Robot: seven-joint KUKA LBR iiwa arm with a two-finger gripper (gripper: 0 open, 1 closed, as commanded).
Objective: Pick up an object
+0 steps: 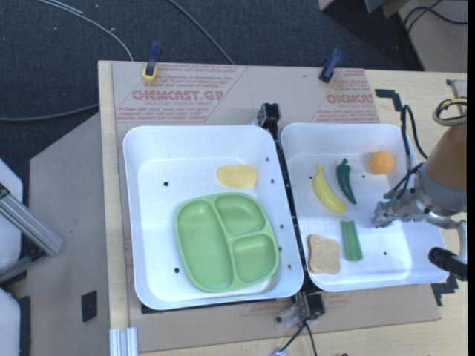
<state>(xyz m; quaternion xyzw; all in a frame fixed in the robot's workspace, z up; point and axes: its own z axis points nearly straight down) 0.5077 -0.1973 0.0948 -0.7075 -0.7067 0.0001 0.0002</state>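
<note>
So the gripper sits low in the right bin, and honestly I can't tell its state from this angle. The green stick lies just beside it, lower left. Banana, green pepper and orange are further up, bread in the corner.
</note>
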